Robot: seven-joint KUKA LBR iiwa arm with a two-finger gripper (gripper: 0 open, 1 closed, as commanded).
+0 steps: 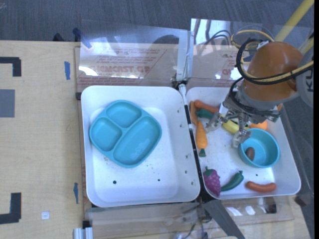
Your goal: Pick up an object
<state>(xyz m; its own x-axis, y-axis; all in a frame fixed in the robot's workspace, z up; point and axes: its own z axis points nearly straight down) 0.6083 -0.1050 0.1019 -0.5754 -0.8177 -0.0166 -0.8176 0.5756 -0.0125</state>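
Orange-banded arm [269,71] pointing straight down over right bin [291,183], end effector [230,126] grip state unclear, above yellow toy [230,127]

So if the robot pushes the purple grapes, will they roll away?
The bumpy purple plastic grape bunch probably wobbles rather than rolls, since it looks lumpy. It likely feels light and stiff, like a toy. The green pepper beside it might get nudged.

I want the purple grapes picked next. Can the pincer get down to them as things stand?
Probably yes. The grapes lie uncovered at the near edge of the right bin, with only a green pepper beside them. The pincer hangs farther back, nothing between.
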